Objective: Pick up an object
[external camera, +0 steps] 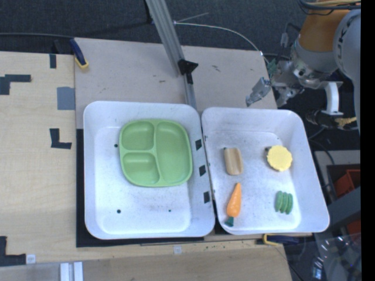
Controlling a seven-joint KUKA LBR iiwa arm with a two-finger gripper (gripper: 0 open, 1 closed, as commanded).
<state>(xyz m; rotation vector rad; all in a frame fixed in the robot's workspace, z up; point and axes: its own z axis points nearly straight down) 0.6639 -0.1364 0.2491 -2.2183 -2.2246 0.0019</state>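
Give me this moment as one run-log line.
gripper: above right bin's far rim, holding nothing | right bin: bread, yellow disc, carrot, green pod | left bin: plate

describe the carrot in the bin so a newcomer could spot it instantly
Look at the right white bin, which holds four small items. The toy carrot lies near its front left, just below the tan bread piece. It is the only orange, tapered item, with a small green tip at its near end.
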